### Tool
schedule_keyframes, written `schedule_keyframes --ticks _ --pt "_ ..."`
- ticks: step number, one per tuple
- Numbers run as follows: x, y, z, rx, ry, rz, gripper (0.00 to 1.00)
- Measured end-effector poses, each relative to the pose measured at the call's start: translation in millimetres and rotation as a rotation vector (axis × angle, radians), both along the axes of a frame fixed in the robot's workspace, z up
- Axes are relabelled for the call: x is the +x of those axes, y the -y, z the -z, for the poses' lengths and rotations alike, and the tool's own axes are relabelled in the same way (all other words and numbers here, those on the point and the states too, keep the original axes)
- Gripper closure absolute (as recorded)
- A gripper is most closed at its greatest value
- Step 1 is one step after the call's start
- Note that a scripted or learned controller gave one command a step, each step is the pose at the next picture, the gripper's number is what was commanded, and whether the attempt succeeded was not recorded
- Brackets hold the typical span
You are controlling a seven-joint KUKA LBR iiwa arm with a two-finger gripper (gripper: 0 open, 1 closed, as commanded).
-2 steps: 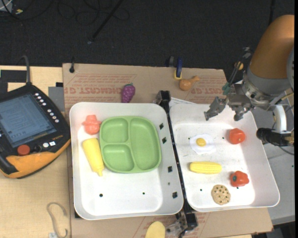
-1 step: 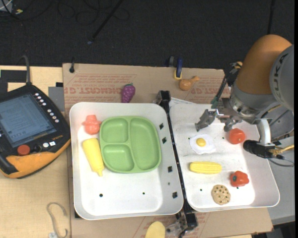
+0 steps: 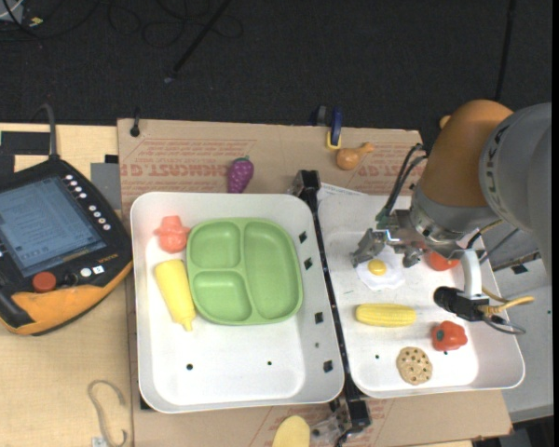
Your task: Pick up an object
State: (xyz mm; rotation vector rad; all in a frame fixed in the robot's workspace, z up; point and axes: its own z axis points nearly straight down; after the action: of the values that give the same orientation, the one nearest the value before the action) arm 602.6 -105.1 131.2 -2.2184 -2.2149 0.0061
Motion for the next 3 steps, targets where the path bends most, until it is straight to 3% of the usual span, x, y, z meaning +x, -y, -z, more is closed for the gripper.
schedule_keyframes --ticks 1,2,3 --pt "0 -2 45 -0.003 0.006 -0.002 0.0" --pt "2 0 31 -0.003 0.01 0.003 1.0" --pt "4 -6 -30 -0.002 0.011 -0.001 1.0"
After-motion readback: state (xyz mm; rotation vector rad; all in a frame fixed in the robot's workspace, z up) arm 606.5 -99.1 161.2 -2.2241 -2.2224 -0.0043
